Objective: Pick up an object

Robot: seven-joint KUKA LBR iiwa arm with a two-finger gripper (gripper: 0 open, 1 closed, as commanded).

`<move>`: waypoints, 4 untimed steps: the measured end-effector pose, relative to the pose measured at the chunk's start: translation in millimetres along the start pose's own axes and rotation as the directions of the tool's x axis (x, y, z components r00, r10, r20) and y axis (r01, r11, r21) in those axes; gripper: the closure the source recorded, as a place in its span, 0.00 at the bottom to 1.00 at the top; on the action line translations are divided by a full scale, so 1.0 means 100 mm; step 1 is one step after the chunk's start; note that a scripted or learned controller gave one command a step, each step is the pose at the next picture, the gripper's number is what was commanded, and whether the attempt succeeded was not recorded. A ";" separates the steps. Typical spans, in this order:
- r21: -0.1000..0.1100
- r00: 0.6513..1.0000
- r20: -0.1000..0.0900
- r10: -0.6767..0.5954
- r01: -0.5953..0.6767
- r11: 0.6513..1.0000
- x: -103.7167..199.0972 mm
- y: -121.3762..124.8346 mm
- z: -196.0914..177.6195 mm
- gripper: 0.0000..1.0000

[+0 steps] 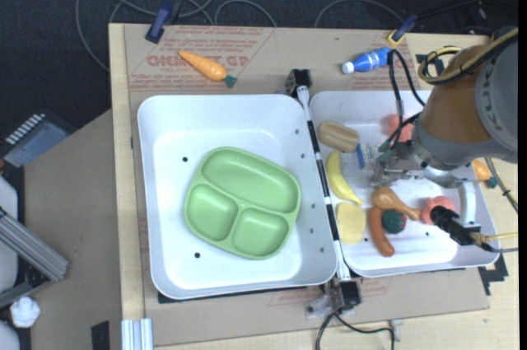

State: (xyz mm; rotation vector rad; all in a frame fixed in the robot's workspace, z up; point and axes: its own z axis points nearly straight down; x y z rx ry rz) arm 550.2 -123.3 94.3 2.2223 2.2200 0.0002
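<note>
The big grey robot arm with the orange band [473, 105] runs off the right edge, so its far end is cut off. It covers part of the right white bin [412, 258] — the bin's back right corner sits under it. The metal gripper [394, 163] is blurry and tangled with wires, so its tips are too hard to make out. A small pinkish-red thing [394, 124] peeks from behind the arm — too hidden to name. A tiny orange bit [482, 170] by the arm's right side is half hidden too.
</note>
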 end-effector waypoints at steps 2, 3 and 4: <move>0.002 1.000 -0.001 -0.001 0.001 1.000 0.11 -0.32 0.10 0.00; 0.000 1.000 0.000 0.000 0.000 1.000 0.11 -0.31 0.00 1.00; -0.004 1.000 -0.001 -0.003 0.003 1.000 0.67 0.39 -0.92 1.00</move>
